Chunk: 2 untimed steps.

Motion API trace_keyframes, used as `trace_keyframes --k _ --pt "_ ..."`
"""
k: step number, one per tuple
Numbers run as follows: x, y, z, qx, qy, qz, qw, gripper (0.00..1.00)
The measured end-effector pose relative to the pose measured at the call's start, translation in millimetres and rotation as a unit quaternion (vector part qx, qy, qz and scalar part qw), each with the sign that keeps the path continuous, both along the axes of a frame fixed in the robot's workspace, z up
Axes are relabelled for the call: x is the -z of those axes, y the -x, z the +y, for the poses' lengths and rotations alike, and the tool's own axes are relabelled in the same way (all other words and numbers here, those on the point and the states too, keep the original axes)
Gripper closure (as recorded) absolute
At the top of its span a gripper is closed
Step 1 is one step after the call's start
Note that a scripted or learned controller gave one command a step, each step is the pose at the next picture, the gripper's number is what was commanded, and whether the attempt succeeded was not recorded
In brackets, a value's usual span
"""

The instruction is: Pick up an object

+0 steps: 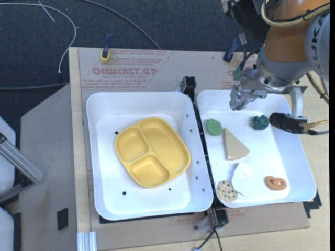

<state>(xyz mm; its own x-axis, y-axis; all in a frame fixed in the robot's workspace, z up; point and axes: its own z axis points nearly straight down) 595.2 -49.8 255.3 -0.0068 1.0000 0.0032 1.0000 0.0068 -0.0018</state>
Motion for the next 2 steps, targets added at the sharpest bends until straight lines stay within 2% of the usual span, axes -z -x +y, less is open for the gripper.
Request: trace_keyframes --k 1,2 --pt "-2 -7 49 0.000 0.0004 -0.002 1.0000 1.00" --pt "11 -13 109 0.000 0.0006 -0.001 1.0000 1.00"
